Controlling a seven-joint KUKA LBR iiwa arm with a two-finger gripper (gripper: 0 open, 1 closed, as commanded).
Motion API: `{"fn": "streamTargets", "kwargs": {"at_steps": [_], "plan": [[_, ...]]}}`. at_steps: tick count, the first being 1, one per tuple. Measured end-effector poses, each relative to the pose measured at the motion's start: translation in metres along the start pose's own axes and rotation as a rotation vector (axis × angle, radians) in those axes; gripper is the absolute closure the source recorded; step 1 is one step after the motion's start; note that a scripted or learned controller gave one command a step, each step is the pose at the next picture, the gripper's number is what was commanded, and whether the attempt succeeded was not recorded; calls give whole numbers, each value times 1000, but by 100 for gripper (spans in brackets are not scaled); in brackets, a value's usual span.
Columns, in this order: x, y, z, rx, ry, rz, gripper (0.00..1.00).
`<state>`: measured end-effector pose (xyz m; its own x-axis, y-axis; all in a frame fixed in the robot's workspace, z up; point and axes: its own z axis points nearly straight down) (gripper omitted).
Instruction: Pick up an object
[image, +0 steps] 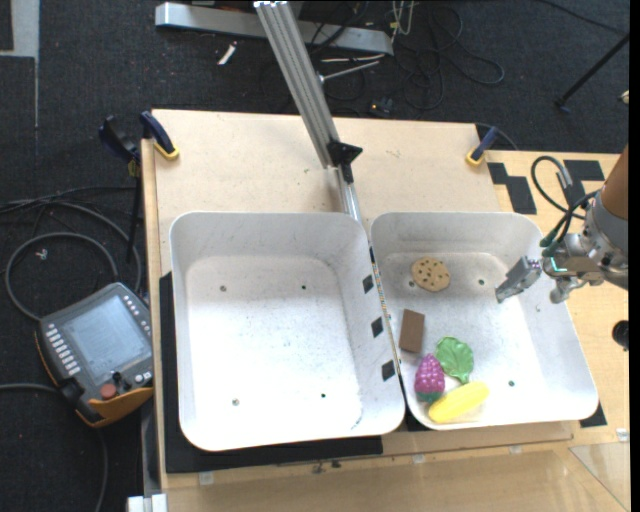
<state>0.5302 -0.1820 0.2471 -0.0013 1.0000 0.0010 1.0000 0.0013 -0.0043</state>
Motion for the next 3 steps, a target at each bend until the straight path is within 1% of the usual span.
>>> {"fn": "streamTargets", "kwargs": {"at_steps": [1,2,3], "plan": [[0,1,-2,-4,-1,1,0],[4,-3,42,0,0,2,0],[-5,-6,95,1,0,3,0]]}}
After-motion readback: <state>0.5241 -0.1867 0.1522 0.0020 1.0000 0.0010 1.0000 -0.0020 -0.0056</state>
